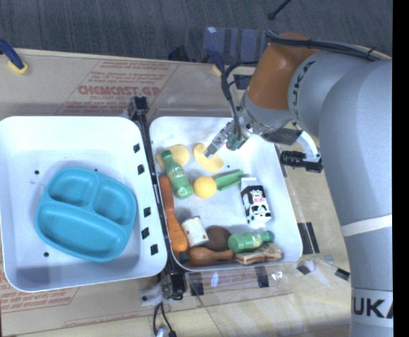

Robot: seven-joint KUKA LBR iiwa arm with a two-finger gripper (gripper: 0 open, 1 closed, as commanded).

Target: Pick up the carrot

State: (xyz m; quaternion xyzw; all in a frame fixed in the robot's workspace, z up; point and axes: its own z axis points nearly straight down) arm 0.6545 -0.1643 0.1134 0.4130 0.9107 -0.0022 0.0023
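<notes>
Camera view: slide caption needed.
Gripper hovers over right bin's toys; carrot lies by its left wall.

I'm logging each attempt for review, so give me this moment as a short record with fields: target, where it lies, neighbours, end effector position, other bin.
target: carrot
location: right bin, lying lengthwise along its left wall
neighbours: green bottle to its upper right; white carton by its lower end
end effector, above the upper middle of the right bin, over a yellow piece, apart from the carrot
carrot held: no
left bin: holds a blue divided tray
</notes>
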